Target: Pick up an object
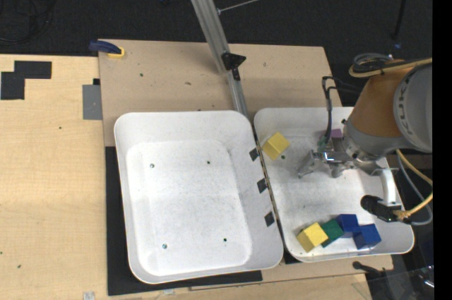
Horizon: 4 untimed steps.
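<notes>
Table (49,150) with two bins

Left bin (187,196) well left of the fingers (321,161); right bin (300,210) beneath them, the two bins touching.

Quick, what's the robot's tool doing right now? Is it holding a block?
Tool: cannot be told whether open or closed; it sits low over the right-hand white bin, with no block visible in it. The nearest yellow cube lies apart, to its left.

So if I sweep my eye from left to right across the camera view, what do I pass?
Pale wooden benchtop → large shallow white left bin → lone yellow cube in the right white bin → metal two-finger gripper → grey arm with orange band.
</notes>
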{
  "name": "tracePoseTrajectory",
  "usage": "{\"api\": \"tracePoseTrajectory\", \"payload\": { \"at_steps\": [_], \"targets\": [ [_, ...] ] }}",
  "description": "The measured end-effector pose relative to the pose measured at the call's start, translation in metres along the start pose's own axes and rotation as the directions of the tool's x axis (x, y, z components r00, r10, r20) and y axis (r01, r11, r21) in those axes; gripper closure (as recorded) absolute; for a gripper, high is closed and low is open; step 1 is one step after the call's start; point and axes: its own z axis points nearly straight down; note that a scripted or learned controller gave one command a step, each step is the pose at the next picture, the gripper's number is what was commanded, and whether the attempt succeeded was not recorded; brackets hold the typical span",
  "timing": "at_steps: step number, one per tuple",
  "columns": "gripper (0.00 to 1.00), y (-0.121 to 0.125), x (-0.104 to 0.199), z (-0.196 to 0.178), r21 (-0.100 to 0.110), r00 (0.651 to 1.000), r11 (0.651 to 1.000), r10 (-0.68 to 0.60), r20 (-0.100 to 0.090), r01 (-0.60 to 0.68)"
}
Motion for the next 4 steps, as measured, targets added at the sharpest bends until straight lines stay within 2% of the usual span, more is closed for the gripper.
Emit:
{"api": "tracePoseTrajectory", "payload": {
  "at_steps": [1,2,4],
  "targets": [
    [1.00,0.000,-0.002,-0.012,-0.001,1.000,1.000,0.007,0.000,-0.007],
    [1.00,0.000,-0.002,-0.054,-0.007,1.000,1.000,0.004,0.001,-0.004],
    [1.00,0.002,-0.001,-0.181,-0.011,1.000,1.000,-0.003,0.003,0.003]
  ]
}}
